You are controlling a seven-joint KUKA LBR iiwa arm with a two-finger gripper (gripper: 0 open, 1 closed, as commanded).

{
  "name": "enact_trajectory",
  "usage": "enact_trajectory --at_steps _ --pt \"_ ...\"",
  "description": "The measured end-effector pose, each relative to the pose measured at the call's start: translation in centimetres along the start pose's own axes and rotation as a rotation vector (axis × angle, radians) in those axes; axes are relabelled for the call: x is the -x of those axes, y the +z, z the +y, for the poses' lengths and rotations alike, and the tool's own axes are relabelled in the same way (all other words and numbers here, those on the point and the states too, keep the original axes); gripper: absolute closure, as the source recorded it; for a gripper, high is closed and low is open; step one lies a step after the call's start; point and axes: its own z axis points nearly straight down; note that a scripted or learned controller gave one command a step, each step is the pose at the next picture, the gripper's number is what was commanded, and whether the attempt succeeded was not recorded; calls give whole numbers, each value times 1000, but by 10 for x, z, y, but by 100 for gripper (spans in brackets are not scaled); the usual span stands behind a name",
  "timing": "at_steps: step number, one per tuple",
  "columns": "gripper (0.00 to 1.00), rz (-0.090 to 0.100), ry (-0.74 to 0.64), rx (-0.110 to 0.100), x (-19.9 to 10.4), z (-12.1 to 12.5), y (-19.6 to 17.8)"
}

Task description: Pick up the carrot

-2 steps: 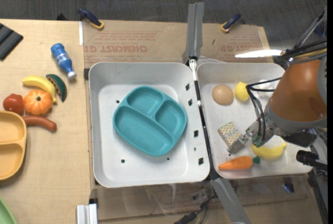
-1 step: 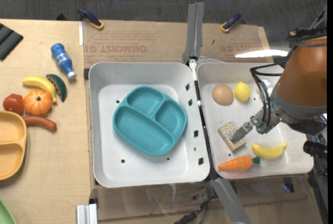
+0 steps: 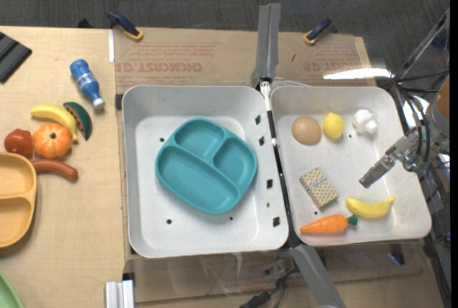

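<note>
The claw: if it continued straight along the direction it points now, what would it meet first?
Probably the small patterned box; the claw points left and slightly down toward it. Height is unclear.

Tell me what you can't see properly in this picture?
- Gripper: too small and blurred in the camera view to make out clearly.
- White object in the right bin: too small and washed out to name.
- Yellow plate: cut off by the left edge.
- Small box: pattern too small to read.

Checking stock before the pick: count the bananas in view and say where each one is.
2. One banana lies in the right bin, near its front right corner, just above the carrot. The other banana lies on the bench left of both bins, beside the small pumpkin.
</note>
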Motion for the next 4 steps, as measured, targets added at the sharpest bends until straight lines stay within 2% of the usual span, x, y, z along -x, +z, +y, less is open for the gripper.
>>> enact_trajectory --at_steps 1,2,3,4 --pt "0 3 57 -1 -27 19 150" --pt "0 1 -118 0 -64 49 50" --pt "0 0 -220 1 -3 9 44" --pt "0 3 -347 0 -20 14 133"
